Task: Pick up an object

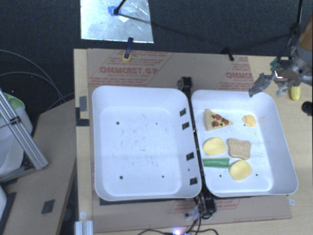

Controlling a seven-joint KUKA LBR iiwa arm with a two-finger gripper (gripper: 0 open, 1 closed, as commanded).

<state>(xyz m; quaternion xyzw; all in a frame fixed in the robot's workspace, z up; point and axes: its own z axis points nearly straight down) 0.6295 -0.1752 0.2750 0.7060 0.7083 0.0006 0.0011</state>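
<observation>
The right bin (281, 131) holds several toy foods: a pizza slice (217, 120), a small orange-yellow piece (249, 120), a round yellow piece (213, 146), a tan toast slice (239, 148), a green stick (215, 163) and a yellow lemon-like piece (240, 170). My gripper (270, 89) hangs above the far right corner of that bin, open, with nothing between its fingers. A small yellow thing (294, 93) shows just right of the gripper; I cannot tell what it is.
The left bin (142, 146) lies beside the right one, joined by a black hinge strip (190, 131). Both sit on a cardboard sheet (146, 70). A shiny metal plate (116, 13) lies beyond the bench, and an aluminium frame (19, 131) stands at the left.
</observation>
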